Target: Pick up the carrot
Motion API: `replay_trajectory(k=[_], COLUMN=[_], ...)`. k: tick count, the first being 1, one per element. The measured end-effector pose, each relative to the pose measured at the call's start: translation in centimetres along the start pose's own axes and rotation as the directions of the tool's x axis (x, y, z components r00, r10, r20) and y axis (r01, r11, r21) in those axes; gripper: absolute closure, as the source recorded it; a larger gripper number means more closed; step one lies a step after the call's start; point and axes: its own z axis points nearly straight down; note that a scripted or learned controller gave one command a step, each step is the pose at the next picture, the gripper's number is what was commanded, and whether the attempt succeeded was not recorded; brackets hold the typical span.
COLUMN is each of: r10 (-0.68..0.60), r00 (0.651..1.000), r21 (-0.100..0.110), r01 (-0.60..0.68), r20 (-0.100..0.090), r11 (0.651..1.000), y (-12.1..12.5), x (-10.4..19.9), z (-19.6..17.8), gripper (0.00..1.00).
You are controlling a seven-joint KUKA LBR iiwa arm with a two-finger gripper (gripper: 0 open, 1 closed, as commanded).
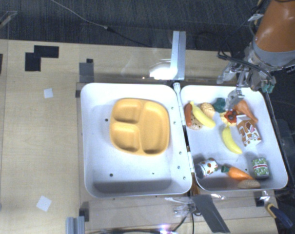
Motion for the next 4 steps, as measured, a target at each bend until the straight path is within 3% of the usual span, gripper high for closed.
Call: replay_trajectory(k=[1, 2, 3, 4], r10=[-0.142, -0.3, -0.155, 0.069], r00=[0.99, 0.954, 0.988, 0.998], r21=[-0.003, 0.003, 0.007, 0.002], r01=[0.142, 0.3, 0.155, -0.069], r20=[-0.007, 0.007, 0.021, 0.0], r11=[0.99, 0.954, 0.988, 0.998], y=[2.2, 2.1, 2.6, -4.8], x=[6.5, 12.4, 15.2, 15.7], z=[9.7, 14.4, 14.2, 13.7], gripper=[0.0, 0.0, 0.0, 0.0])
